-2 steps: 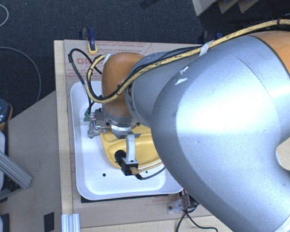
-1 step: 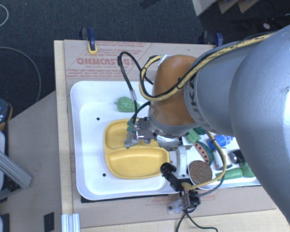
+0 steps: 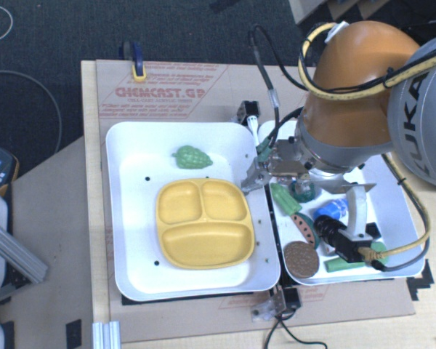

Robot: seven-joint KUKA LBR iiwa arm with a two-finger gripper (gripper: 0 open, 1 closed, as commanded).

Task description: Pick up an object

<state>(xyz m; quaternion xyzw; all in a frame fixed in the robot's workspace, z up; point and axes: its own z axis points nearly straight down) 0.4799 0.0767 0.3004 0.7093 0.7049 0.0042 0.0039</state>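
Lettering on the brown cardboard sheet (image 3: 167, 86) under the bins reads "CHEMCAST" in red; I cannot read the smaller lines below it. On the grey arm (image 3: 414, 115) I make out part of the "KUKA" name. Taking the yellow three-compartment plastic tray (image 3: 205, 222) in the left white bin (image 3: 123, 195) as landmark: a small green knobbly object (image 3: 192, 157) lies just beyond it, apart from it. The gripper (image 3: 280, 169) sits to the tray's right, over the divide between bins; whether it is wide or narrow I cannot tell. Further right, the right white bin (image 3: 400, 202) holds a brown disc (image 3: 301, 259), a blue item (image 3: 330, 211) and green pieces (image 3: 283, 197).
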